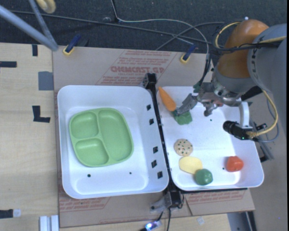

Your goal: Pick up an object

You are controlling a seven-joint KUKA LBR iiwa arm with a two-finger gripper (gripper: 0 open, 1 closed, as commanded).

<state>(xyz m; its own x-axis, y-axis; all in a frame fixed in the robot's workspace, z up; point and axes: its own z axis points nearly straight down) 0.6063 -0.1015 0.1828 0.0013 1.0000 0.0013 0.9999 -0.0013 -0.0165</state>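
Note:
My gripper (197,109) hangs over the upper part of the right bin (216,134), open, with nothing between its fingers. Its left finger (186,103) ends right above a small dark green piece (183,119), close to or touching its top. An orange carrot (166,99) lies just left of that, by the divider. Nearer the front lie a brown speckled cookie (183,147), a pale yellow piece (190,164), a green ball (203,176) and a red-orange piece (234,163).
The left bin (67,105) holds a light green divided plate (101,136). A black divider rail (156,129) runs between the bins. A black fitting with cables (238,129) hangs off the wrist over the right bin's right side.

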